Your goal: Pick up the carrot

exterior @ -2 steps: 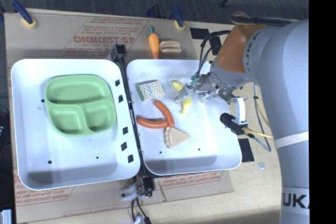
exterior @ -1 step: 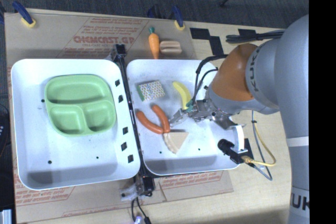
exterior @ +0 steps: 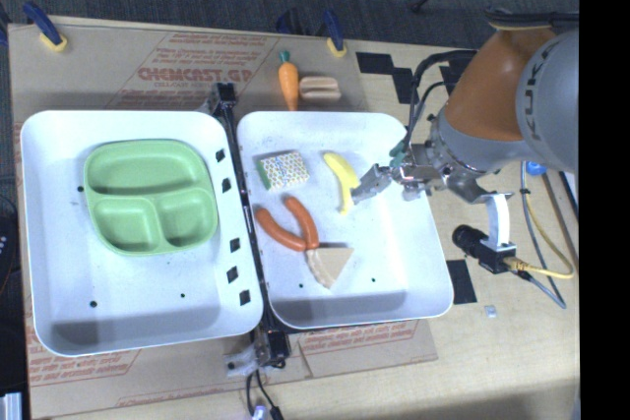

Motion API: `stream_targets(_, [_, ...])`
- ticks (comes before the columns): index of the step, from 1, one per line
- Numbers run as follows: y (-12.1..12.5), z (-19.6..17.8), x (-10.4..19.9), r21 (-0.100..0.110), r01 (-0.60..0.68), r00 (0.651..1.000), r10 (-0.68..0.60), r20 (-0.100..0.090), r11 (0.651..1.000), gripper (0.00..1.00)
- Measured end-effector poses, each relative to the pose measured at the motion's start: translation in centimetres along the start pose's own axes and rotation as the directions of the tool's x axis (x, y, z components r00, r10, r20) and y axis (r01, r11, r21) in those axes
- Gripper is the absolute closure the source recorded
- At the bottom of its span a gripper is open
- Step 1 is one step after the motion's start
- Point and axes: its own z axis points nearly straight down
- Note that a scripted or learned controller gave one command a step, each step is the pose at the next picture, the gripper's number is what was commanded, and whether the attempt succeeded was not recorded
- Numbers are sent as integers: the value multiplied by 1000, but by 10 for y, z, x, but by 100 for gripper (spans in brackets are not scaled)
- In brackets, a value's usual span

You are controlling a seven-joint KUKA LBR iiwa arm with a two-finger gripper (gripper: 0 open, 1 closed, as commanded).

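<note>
From my camera view, the pincer (exterior: pixel 372 184) hangs over the right bin (exterior: pixel 418 256), and I cannot tell how far open it is. The banana (exterior: pixel 342 177) lies just left of it, the sponge (exterior: pixel 283 169) and two sausages (exterior: pixel 289 223) further left. The carrot (exterior: pixel 287 82) sits outside, beyond the bin's far rim, beside a bun (exterior: pixel 319 90).

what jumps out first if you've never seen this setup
The grey and orange arm reaching in from the right, its claw over the right bin beside a banana. Next, the green divided tray in the left bin. The carrot lies outside the bins, on the cardboard behind the right one.
</note>
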Motion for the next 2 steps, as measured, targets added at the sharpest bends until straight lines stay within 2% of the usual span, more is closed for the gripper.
stream_targets(1, [-4, 94, 28, 6, -62, 998, 62, -2, 998, 0])
stream_targets(2, [10, 23, -20, 1, -86, 996, 86, 0, 996, 0])
